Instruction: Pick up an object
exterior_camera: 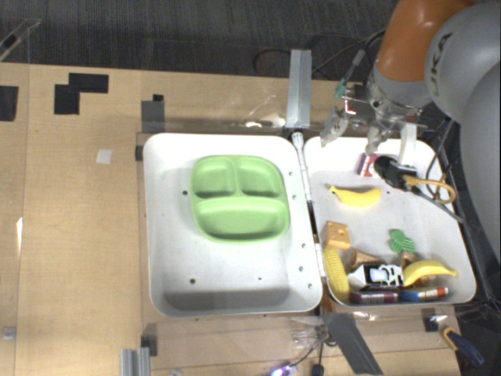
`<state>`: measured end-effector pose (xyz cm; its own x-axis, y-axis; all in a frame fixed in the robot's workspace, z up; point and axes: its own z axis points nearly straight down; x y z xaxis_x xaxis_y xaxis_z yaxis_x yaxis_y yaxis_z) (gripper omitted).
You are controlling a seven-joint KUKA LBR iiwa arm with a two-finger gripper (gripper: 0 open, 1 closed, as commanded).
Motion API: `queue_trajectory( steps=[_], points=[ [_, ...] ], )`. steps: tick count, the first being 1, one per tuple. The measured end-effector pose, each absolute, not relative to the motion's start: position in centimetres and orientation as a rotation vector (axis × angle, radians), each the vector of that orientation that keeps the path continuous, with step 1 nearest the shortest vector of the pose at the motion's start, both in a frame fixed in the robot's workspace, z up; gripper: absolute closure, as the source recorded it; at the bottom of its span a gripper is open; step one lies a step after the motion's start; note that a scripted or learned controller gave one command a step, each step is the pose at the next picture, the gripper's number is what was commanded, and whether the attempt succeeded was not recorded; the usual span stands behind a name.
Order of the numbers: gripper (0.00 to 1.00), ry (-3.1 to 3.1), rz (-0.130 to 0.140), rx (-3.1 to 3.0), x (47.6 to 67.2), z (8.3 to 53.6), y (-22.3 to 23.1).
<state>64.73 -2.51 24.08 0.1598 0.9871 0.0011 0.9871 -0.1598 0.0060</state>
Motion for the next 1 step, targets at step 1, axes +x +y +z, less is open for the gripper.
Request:
queue_trajectory(
  steps=[1],
  points=[
    [0.0, 2.32, 0.004, 2.113, 62.12, 18.89, -9.26]
  ],
)
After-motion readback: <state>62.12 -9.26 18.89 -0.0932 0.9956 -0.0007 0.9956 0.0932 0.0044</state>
